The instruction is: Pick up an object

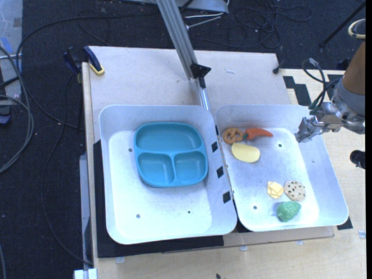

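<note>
in the right bin (325,173), nearest its front edge a green piece (288,210) is seen, behind it a cookie (294,190), and at its right rim the gripper (303,131), finger state not discernible

We see a dark carpeted floor (40,156) strewn with black cables (35,106), and a pale wooden bench (145,77) under even light.
</note>
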You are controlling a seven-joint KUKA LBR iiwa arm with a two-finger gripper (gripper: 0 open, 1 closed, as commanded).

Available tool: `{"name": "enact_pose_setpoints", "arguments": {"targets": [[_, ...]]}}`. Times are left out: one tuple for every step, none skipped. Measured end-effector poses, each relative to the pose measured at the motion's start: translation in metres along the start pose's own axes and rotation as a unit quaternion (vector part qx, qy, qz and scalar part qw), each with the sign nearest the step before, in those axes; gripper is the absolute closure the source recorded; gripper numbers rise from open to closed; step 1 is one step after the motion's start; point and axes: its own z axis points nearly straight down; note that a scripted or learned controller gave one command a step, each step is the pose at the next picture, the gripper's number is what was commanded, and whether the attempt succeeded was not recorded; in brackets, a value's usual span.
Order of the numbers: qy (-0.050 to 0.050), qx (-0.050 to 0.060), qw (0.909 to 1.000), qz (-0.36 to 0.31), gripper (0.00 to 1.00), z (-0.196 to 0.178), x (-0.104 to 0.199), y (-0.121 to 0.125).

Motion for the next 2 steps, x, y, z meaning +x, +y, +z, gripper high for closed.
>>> {"name": "enact_pose_setpoints", "arguments": {"targets": [[0.0, -0.001, 1.0, 0.0, 1.0, -0.054, -0.001, 0.002], [0.002, 0.004, 1.0, -0.002, 1.0, -0.046, 0.046, -0.017]]}}
